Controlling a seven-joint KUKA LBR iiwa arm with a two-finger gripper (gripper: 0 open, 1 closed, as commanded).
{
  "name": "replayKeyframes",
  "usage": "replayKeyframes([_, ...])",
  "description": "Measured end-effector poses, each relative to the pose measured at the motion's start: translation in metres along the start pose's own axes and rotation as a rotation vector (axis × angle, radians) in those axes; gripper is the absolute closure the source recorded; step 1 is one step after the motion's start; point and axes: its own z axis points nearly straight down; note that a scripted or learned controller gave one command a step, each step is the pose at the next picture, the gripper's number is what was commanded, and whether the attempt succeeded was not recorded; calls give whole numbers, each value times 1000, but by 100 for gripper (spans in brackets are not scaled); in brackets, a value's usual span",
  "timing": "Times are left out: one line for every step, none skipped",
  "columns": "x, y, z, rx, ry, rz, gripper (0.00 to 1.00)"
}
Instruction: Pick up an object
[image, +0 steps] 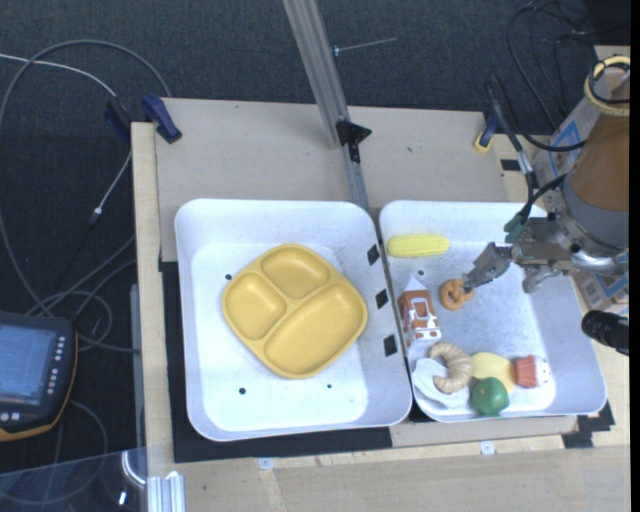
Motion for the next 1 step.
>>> replayKeyframes([0,0,0,-1,0,1,0])
